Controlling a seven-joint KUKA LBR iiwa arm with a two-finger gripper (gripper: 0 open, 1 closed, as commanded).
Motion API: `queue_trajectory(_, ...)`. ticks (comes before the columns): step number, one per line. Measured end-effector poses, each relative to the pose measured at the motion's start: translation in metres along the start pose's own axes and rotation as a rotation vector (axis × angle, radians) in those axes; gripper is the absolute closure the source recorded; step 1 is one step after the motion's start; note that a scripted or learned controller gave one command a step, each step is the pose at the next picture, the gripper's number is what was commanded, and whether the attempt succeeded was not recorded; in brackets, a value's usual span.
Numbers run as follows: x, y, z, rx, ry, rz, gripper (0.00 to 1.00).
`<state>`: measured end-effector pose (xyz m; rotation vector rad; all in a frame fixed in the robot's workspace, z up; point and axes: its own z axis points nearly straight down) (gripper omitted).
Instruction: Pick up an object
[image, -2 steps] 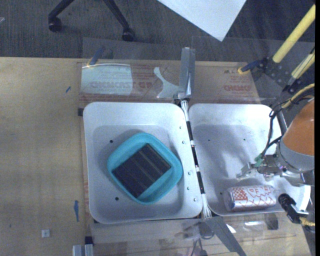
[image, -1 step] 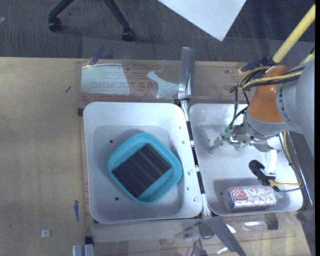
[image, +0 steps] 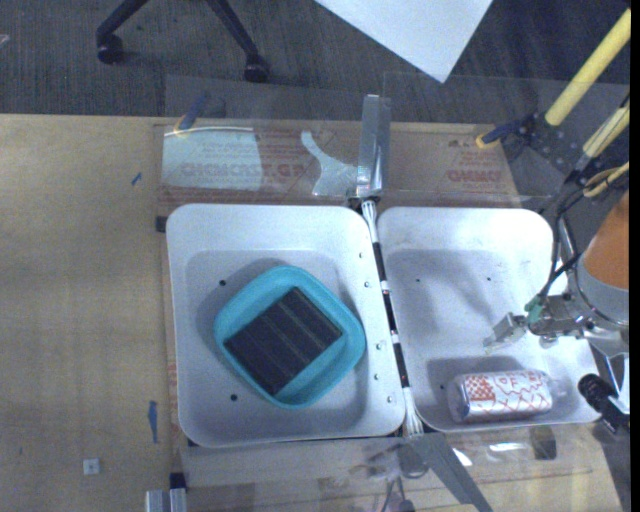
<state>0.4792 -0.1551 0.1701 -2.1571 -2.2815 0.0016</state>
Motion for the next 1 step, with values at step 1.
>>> queue_trajectory(1, 0.0521, 0.0033, 0.0785, -0.002, -0.001, -0.147, 0.0)
